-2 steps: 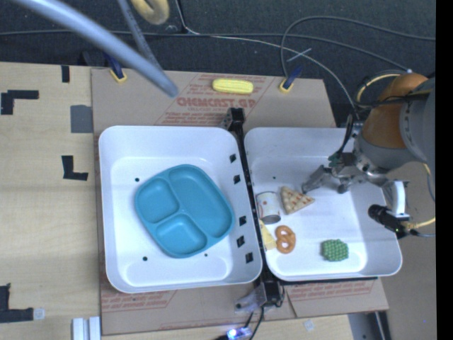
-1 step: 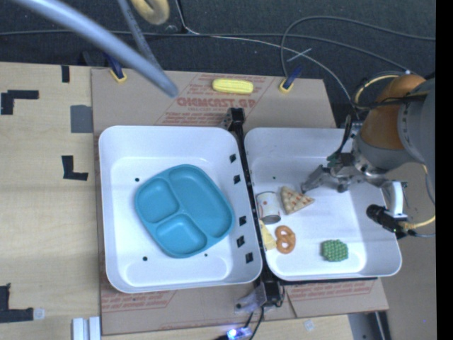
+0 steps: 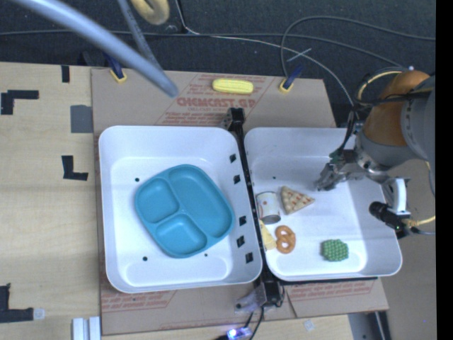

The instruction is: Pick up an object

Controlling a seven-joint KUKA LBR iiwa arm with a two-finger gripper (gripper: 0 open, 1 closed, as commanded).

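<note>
Cardboard covers the bench under two shallow white bins: the left bin (image 3: 113, 190) carries a blue divided plate (image 3: 184, 210), and the right bin (image 3: 368, 261) holds the small things worth picking, namely a pizza slice (image 3: 296, 200), a pretzel (image 3: 285, 239), a green bumpy ball (image 3: 335, 250) and a small white cup (image 3: 267, 205) near the divider. A yellow corn cob (image 3: 232, 86) lies outside on the cardboard behind the bins. The gripper (image 3: 331, 176) sits low over the upper middle of the right bin, just beside the pizza slice but apart from it. My worry is that a descent from here would land on bare floor, or clip the slice's edge and shove it away, since the slice lies flat and thin. How far the jaws stand apart I cannot tell; nothing is seen between them.
</note>
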